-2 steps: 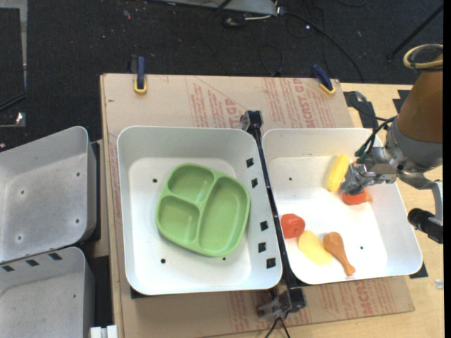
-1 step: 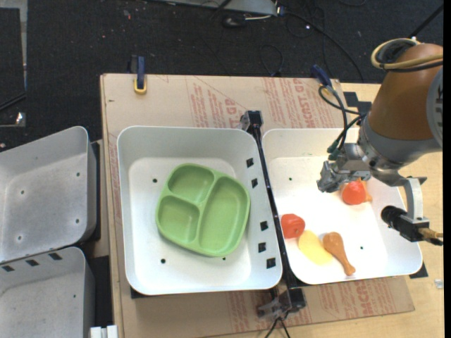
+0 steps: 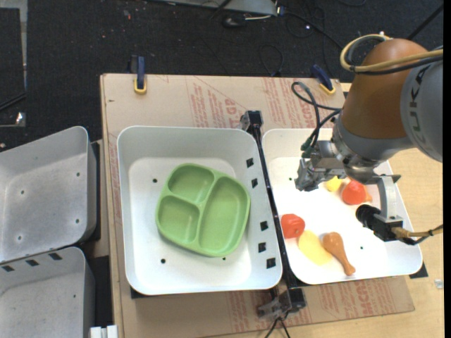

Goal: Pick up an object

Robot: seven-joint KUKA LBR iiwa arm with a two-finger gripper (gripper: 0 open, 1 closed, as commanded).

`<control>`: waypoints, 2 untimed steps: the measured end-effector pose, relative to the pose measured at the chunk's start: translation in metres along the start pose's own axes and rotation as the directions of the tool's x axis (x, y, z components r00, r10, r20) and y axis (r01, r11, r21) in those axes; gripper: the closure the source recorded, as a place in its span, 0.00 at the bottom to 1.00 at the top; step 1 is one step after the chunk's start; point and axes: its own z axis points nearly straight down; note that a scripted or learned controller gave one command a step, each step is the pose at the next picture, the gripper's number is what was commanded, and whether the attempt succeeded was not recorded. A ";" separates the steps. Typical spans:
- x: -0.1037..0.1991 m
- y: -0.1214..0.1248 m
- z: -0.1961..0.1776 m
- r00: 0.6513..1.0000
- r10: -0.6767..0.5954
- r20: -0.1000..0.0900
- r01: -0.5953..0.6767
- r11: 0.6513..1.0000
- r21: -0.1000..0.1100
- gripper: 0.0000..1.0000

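Note:
The right bin (image 3: 394, 263) holds several toy foods: a red tomato-like piece (image 3: 292, 224), a pale yellow piece (image 3: 313, 248), a brown drumstick (image 3: 338, 250), a red-orange piece (image 3: 354, 191) and a small yellow piece (image 3: 332, 184). My gripper (image 3: 310, 177) hangs low over the upper part of this bin, just left of the small yellow piece. The arm's orange and grey wrist covers the bin's far right corner. Nothing shows between the fingers.
The left bin (image 3: 141, 259) holds a green divided plate (image 3: 203, 209). A black divider (image 3: 262, 182) runs between the bins. Spare white trays (image 3: 42, 189) lie off the bench at left. Clamps (image 3: 140, 74) sit on the board's far edge.

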 end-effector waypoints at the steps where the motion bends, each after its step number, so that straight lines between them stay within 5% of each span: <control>1: 0.060 -0.009 0.009 1.000 0.000 0.000 0.000 1.000 0.003 1.00; 2: 0.110 -0.008 0.022 1.000 0.001 0.001 -0.001 1.000 0.004 1.00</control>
